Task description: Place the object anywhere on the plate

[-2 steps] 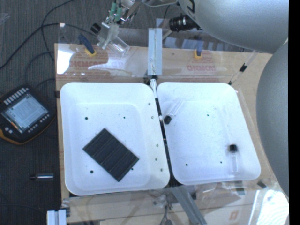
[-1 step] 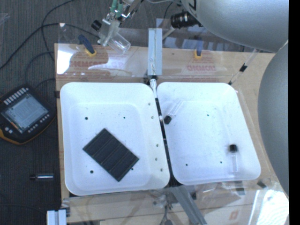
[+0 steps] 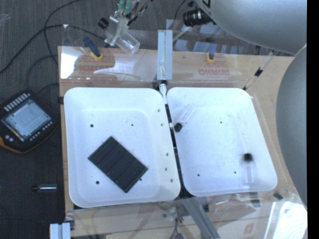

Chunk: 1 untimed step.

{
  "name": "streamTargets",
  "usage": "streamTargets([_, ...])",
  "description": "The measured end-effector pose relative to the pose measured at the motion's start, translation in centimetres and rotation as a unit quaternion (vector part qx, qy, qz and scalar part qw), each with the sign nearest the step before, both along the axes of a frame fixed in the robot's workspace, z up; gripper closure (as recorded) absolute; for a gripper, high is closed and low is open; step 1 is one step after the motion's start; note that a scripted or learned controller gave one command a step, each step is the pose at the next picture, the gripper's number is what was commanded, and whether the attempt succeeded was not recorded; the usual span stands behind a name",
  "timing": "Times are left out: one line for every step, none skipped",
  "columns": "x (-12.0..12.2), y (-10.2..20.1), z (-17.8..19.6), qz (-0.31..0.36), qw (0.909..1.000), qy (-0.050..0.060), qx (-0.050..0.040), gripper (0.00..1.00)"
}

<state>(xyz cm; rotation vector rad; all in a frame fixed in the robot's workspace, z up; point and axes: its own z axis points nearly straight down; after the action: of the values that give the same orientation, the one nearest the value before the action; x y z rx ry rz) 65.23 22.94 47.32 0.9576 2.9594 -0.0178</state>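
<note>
Camera view, single fixed look-down on the bench: the grey arm (image 3: 259,14) crosses the upper right of the picture, and its two-finger gripper (image 3: 119,31) hangs beyond the far rim of the left shallow white bin (image 3: 75,133), over the clear panel behind the bins. A clear, glassy cup-like piece (image 3: 128,43) sits right at the gripper's tip; whether it is part of the tool or a held thing cannot be told, and the spread of the fingers cannot be told either. Well below the gripper in the frame, on the floor of the left bin, lies the dark ribbed rectangular plate (image 3: 118,164), flat, turned at a slant, with nothing on it. Off to the gripper's lower right, in the right shallow white bin (image 3: 259,133), lie two small clear tubes with black caps: one clear vial (image 3: 181,118) close to the divider between bins, another clear vial (image 3: 247,167) near the bin's outer corner. Which is the task's object is not certain; both lie well apart from the plate. Judgement: placement not done; grasp, carry across to the left bin and release all remain.
</note>
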Motion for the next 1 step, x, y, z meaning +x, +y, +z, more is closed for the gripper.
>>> streamTargets([0.07, 0.03, 0.93, -0.001, 1.0000, -0.002, -0.0012, 1.00])
